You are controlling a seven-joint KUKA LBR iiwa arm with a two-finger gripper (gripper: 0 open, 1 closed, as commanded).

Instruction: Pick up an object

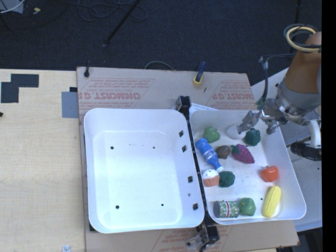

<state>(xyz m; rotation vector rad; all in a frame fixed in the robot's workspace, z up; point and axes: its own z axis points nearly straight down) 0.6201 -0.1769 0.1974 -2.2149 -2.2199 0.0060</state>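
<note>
My gripper hangs over the far part of the right bin, fingers spread open with nothing between them. Just below it sits a dark green vegetable. Spread around that bin are a purple grape bunch, a brown piece, a blue bottle, a green pepper, a red tomato, a yellow corn cob, a dark broccoli, a small can beside a green piece, and an orange-and-white cup.
The left bin lies beside the right one, separated by a black divider. Cardboard lies under both bins. A blue-and-yellow clamp grips the cardboard's far edge. Cables loop by the arm at right.
</note>
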